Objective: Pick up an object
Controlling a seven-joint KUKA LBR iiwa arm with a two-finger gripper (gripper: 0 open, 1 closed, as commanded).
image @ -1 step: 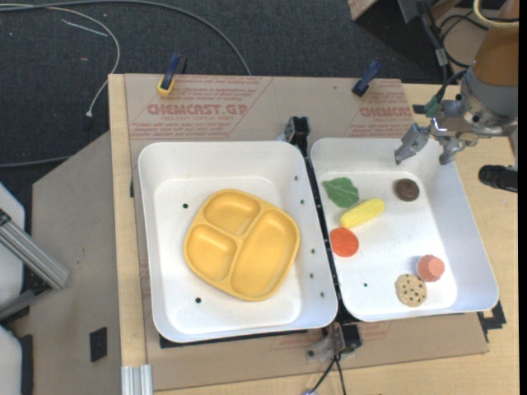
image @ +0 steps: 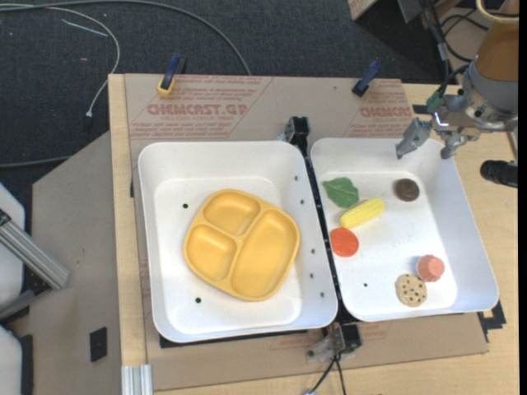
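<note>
Hovering over the far right corner of the right-hand shallow white bin (image: 461, 212), our pincer (image: 431, 141) hangs with its two grey fingers (image: 409, 142) spread apart and nothing between them; we see it above the bin's back rim, apart from every object. Nearest to it we find a small round dark brown piece (image: 406, 189), lying on the bin floor just below and a little left of the pincer. Further left in the same bin lies a green leafy toy vegetable (image: 341, 191), with a yellow toy corn cob (image: 362, 213) just beside it, and a round orange-red toy piece (image: 344, 243) close under the cob. Toward the bin's near right side we see a pink rounded piece (image: 431, 267) and, just beside it, a tan speckled cookie (image: 410, 290). In the left-hand white bin (image: 156, 220) sits a yellow plastic plate with three compartments (image: 241, 243). Both bins rest on the brown cardboard-covered worktop (image: 214, 105), which carries two blue clamps (image: 171, 71) at its far edge
</note>
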